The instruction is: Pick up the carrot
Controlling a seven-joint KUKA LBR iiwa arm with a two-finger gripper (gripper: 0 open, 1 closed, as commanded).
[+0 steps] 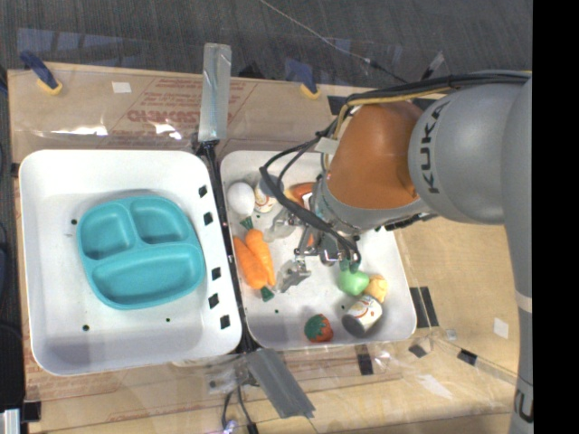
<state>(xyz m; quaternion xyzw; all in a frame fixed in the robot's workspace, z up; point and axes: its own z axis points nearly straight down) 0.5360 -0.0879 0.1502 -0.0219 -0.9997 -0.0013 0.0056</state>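
Dark grey carpet, cardboard-covered bench

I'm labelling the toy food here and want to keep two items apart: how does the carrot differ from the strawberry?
The carrot is orange and elongated, with a green tip at its lower end; the strawberry is red, rounder and shorter, with a green cap. The carrot lies along the right bin's left wall, while the strawberry sits near its front wall. Both lie in the same bin, apart from the gripper.

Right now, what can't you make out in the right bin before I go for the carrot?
- Tool: open or shut unclear; the wrist hangs over it.
- Orange item behind the arm: mostly hidden, unidentifiable.
- Carrot: its left edge lies against the right bin wall; clearance unclear.
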